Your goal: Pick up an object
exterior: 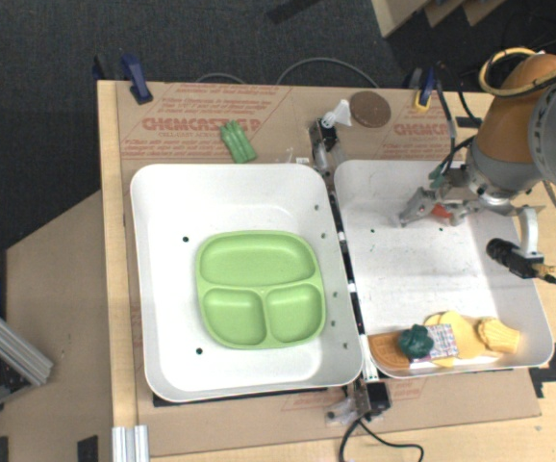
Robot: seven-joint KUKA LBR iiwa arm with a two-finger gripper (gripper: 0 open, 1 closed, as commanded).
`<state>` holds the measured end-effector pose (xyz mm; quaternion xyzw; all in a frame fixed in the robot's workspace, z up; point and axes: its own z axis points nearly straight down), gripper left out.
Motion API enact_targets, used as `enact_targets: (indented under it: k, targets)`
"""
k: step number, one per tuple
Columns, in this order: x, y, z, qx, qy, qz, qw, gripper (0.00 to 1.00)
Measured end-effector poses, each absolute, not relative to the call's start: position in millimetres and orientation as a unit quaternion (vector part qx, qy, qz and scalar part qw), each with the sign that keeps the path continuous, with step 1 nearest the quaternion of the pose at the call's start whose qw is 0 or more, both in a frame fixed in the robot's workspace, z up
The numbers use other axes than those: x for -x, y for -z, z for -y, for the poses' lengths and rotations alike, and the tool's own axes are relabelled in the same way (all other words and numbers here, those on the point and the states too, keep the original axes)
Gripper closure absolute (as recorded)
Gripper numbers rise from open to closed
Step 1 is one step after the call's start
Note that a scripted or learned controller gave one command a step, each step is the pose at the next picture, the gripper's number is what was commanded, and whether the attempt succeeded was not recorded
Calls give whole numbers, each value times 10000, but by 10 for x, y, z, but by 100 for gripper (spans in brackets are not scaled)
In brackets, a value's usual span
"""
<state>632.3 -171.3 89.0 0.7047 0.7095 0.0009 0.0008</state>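
**Arm over the right bin, objects at its near edge**

Camera view: we see small objects [448,340], yellow, teal and checkered, clustered at the 6 o'clock edge of the right bin [422,268]. At 12 o'clock, well apart from them, the gripper [422,210] spreads its fingers, pinching nothing. A green divided plate [259,289] lies in the left bin [163,258].

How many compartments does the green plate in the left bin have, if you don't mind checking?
3: the green plate has one wide compartment across its far side and two smaller ones side by side on the near side.
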Motion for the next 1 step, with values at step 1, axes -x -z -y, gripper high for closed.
enact_targets:
  k: [1]
  targets:
    - [-6674, -846, 1908, -7070, -2, -7072, 16, 0]
